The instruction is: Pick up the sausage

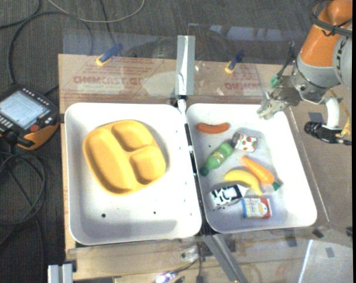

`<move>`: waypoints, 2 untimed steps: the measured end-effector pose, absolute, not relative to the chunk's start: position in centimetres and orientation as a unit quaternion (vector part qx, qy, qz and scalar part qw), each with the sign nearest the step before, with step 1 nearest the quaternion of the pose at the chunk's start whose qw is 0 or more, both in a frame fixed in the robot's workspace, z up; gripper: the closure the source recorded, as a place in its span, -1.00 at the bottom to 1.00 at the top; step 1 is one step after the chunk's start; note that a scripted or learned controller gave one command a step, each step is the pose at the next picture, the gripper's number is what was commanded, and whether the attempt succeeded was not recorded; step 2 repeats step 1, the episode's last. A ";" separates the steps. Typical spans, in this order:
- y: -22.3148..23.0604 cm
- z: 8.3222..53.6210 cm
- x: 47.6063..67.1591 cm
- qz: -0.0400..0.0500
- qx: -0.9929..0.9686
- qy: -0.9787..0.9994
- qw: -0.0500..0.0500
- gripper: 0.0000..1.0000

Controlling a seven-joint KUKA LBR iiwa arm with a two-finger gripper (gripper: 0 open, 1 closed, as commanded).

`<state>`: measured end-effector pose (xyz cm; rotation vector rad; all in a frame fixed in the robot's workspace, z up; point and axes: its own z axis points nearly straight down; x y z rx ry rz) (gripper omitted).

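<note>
**Sausage lies apart from claw**

The sausage (213, 127) lies near the right bin's (305, 208) far rim, left of the claw (271, 108). The claw hangs over that bin's far right corner, seemingly open, gripping nothing.

Sausage (213, 127): small, orange-red, smooth, rounded at both ends. Lying flat on the white floor of the right bin (296, 158), near its far left corner. Long axis running left to right, slightly bowed. Apart from the other items, nothing touching it.
</note>
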<state>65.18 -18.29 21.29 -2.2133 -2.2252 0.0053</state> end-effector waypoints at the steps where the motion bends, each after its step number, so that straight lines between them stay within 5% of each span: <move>1: -12.9 21.1 64.4 0.002 -0.660 -0.751 0.001 1.00; 2: -12.9 21.1 64.4 0.002 -0.660 -0.751 0.001 1.00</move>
